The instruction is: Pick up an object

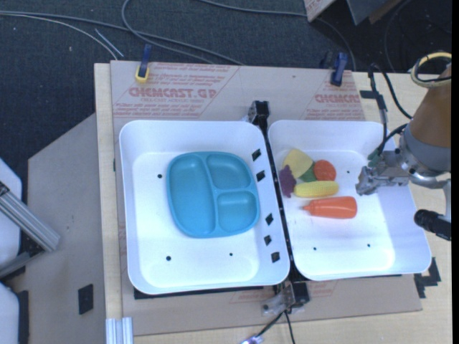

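Carrot (331,207), the orange plastic toy one, lies in the right bin (373,260), its long axis running left-right across the view. The gripper (368,180) hangs just up and to the right of its blunt end, so I'd guess that's the easiest grab. Can't tell whether the jaws are spread or pinched from this angle. Next to the carrot sit a smooth yellow banana-ish piece (316,189), a round tomato (325,170) and something purple (287,182). The left bin (143,256) has a teal divided plate (213,192).

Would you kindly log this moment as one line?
hand: right bin, right of carrot | grasp: none seen | plate: left bin
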Motion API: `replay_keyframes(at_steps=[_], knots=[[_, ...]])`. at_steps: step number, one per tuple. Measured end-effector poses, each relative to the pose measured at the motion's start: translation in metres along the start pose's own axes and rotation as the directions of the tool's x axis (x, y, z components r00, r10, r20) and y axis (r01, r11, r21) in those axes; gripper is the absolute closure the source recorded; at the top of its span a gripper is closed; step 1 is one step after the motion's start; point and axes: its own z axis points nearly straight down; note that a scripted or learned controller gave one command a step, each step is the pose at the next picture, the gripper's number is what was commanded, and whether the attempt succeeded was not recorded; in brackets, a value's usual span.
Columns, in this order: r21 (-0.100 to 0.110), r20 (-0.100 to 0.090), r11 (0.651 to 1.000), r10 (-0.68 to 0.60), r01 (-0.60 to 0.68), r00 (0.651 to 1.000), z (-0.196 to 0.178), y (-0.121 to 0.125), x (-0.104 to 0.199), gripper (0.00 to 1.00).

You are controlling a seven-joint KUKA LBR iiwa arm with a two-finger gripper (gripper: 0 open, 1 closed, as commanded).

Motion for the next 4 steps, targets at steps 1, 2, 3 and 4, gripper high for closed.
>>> replay_keyframes(at_steps=[1,2,3,4], knots=[[0.0,0.0,1.0,0.001,-0.001,1.0,-0.047,-0.007,0.001,1.0],[-0.004,0.001,1.0,0.0,0.0,1.0,-0.111,-0.007,0.003,1.0],[0.007,-0.004,1.0,-0.003,0.003,1.0,-0.092,-0.005,0.054,1.0],[0.007,-0.004,1.0,-0.002,0.002,1.0,-0.08,-0.008,0.116,1.0]])
